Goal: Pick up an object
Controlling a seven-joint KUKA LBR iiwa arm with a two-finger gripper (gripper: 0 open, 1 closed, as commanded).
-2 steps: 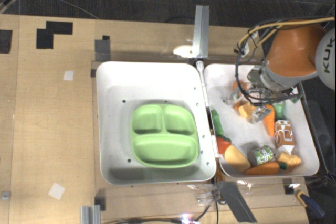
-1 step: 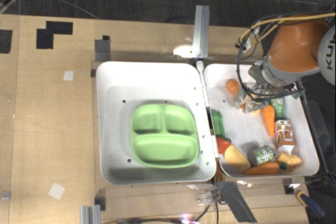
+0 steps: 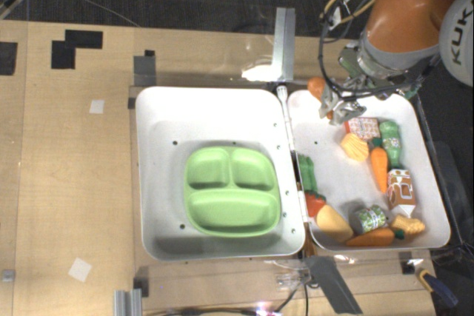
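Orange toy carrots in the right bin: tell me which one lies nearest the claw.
The orange toy carrot with the green top in the middle of the right white bin, near the claw. The other orange carrot lies at the bin's near edge.

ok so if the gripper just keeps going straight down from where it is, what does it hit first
Probably bare floor of the right bin. The gripper hangs over the bin's upper left part, and the nearest item, a red-and-white packet, sits just to its right. Depth is hard to judge from this slant, so it might clip the packet.
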